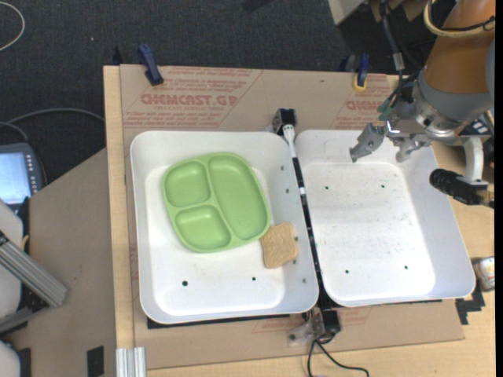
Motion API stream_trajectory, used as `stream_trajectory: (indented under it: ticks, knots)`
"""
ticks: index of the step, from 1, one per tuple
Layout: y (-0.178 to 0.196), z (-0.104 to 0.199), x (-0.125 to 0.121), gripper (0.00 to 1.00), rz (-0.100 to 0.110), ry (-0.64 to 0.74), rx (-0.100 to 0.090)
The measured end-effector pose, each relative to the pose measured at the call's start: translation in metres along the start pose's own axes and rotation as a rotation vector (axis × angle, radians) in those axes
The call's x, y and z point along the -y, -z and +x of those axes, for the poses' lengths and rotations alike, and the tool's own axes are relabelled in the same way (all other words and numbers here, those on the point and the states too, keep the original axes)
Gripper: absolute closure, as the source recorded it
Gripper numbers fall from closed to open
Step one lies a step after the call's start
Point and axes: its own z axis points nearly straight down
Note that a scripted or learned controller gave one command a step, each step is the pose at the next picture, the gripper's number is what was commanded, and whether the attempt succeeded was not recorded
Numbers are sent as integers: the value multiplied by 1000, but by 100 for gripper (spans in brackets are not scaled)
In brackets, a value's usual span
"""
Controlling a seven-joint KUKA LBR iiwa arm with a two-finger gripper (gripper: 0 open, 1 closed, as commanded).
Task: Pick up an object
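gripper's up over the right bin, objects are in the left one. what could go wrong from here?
1. The gripper hangs over the far edge of the right bin, while both objects lie in the left bin. A descent here would likely close on nothing.
2. The tan sponge-like piece touches the green divided plate and sits near the bin's right wall, so a grasp may nudge the plate or clip the wall.
3. The plate is wide and flat, probably hard to pinch.
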Motion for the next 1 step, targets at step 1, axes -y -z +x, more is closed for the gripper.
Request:
stream_trajectory:
  ticks: [1]
  knots:
    - [-161, -73, 31, 0, 7, -7, 0]
